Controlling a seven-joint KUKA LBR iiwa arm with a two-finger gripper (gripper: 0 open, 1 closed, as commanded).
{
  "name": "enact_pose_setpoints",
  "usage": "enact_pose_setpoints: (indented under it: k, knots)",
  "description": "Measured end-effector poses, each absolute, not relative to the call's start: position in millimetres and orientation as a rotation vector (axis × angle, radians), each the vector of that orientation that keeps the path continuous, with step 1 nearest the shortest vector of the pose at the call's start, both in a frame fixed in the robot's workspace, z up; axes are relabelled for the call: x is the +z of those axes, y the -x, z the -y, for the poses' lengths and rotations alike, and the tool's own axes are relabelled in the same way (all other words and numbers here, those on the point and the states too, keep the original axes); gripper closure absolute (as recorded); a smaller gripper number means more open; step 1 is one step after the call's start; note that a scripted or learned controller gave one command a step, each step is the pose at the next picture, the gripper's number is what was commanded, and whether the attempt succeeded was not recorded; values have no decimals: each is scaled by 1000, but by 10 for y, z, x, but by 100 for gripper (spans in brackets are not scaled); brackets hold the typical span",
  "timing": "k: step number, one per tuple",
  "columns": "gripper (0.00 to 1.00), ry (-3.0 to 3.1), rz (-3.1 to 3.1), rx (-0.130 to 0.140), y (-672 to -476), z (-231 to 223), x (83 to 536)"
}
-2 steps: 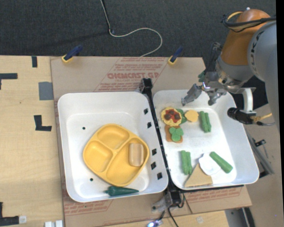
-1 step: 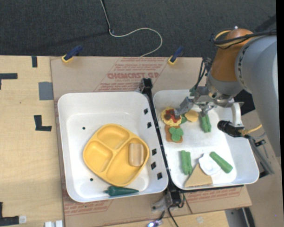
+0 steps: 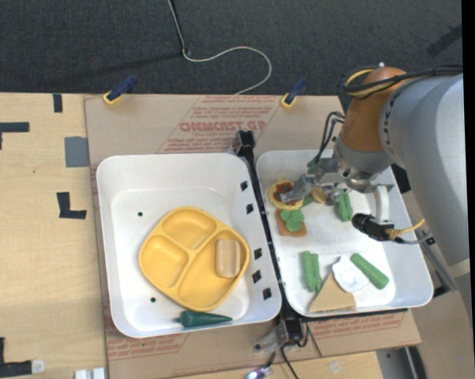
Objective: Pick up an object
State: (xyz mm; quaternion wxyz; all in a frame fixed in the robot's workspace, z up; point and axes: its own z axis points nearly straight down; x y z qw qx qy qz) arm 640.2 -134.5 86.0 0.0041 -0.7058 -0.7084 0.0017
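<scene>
Reaching in from the right: grey arm with an orange band [image 3: 367, 118], wrist hanging over the upper part of the right shallow white bin [image 3: 416, 295].

Hovering low in that bin's upper left area: two-finger gripper [image 3: 309, 185]. Opening width blurring against the arm body; state cannot be told.

Lying just beside the gripper, on its left, close to the bin's left wall: small yellow-and-red bowl-shaped toy piece [image 3: 283, 194]. Contact between the two cannot be told.

Resting just below that piece: green lump on a brown slab [image 3: 291, 221].

Lying under the wrist: short green stick [image 3: 344, 206].

Occupying the lower half of the right bin: green bar [image 3: 310, 270], white round disc [image 3: 349, 277] sitting on a tan wedge [image 3: 333, 301], and slanted green bar [image 3: 370, 271].

Sitting in the left shallow white bin [image 3: 113, 181]: yellow divided plastic plate [image 3: 181, 257], carrying a tan oblong bread-like piece [image 3: 227, 257] in its right compartment.

Lying near the left bin's lower wall, beside the plate: dark green cone-shaped piece [image 3: 203, 320].
</scene>
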Motion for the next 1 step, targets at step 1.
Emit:
enact_pose_setpoints:
  k: [1]
  knots:
    - [100, 2204, 2220, 3, -6413, 1323, 1007]
